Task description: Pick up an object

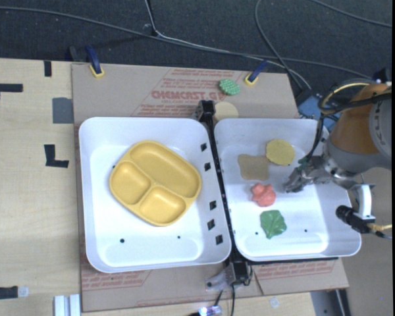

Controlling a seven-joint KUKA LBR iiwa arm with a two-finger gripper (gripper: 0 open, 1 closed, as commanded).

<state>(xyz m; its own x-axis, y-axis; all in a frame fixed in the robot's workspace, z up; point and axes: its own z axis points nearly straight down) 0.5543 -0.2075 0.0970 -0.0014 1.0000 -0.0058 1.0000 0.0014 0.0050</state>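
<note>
Hand (296, 182) low, arm bent leftward

I am looking down on a bench of pale wood (26, 196), which is carrying several black tape marks (51, 155) along its left side. A brown cardboard sheet (178, 91) with red printed lettering is lying flat on the bench. Two clamps, blue with yellow tips, are gripping the sheet's far edge, one at the left (93, 63) and one at the right (255, 74). Beyond the bench, dark carpeted floor (204, 5) is running across the top of the view, and thin cables (184, 41) are trailing over it. Light is falling evenly, casting only soft shadows.
</note>
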